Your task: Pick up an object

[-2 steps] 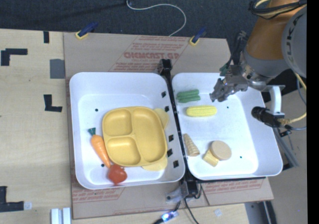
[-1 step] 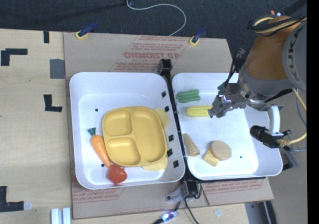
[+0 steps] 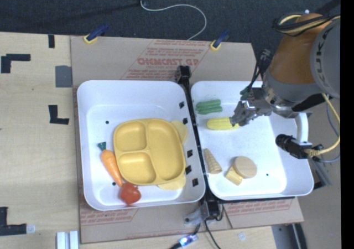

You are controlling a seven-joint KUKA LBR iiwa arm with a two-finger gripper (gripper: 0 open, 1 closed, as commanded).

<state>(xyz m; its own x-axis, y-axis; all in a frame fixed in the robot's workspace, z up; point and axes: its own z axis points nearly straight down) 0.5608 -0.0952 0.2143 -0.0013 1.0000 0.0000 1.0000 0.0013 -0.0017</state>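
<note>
Bench (image 3: 33, 148), light wood top.
Bears: cardboard sheet (image 3: 166, 57); on it, left white bin (image 3: 88, 131) and right white bin (image 3: 287, 181), side by side.

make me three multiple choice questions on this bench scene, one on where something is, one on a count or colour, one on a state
1. Where does the carrot lie?
A. left bin, left of the yellow tray
B. right bin, beside the corn
C. on the cardboard

2. How many compartments does the yellow tray have?
A. one
B. three
C. six

3. How does the gripper stand to the corn?
A. low at its right end
B. high over the left bin
C. outside both bins

Answers:
1 A, the carrot rests along the tray's left edge in the left bin.
2 B, two small wells above and one below.
3 A, its tip sits at the corn's right end in the right bin.
</note>
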